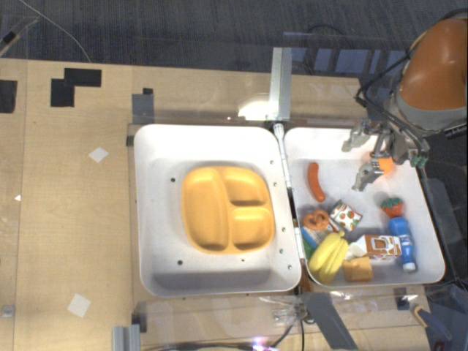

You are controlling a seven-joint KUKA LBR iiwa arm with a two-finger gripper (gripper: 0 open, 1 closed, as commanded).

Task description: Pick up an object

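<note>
Over the right white bin point(428, 196), the gripper point(374, 168) pinches a small orange object point(385, 165) between closed fingers.

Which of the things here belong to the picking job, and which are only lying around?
Belong to the job:
gripper, over the right bin
orange piece at the gripper
sausage
strawberry
blue bottle
bananas
pretzel

Just lying about:
yellow tray in the left bin
</note>
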